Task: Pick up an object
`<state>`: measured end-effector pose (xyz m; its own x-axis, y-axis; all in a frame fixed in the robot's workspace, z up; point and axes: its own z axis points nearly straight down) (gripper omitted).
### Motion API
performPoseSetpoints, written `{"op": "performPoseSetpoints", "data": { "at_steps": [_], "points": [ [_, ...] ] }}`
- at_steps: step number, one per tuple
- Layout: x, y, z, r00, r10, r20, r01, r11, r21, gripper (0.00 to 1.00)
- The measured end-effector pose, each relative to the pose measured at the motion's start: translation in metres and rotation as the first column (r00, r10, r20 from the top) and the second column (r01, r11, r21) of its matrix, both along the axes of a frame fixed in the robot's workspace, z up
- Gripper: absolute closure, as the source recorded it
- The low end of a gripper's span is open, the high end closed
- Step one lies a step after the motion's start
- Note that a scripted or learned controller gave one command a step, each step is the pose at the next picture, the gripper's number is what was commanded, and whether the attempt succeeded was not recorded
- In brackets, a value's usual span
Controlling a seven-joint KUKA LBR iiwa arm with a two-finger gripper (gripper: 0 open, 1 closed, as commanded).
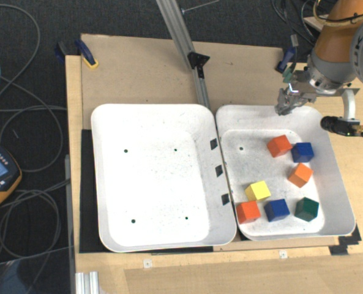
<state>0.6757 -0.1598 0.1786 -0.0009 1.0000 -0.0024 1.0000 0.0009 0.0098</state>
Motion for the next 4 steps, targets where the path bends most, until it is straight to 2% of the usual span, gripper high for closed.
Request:
{"op": "performPoseSetpoints", "data": {
  "at_steps": [1,2,4],
  "points": [
    [0.001,-0.006,0.064,1.000,0.000,0.001,0.000,1.000,-0.001,1.00],
    [0.002,-0.006,0.091,1.000,0.001,-0.005,-0.001,1.000,0.001,1.00],
    [-0.024,0.101,0.070,1.000,0.006,-0.012,-0.006,1.000,0.005,1.00]
  ]
}}
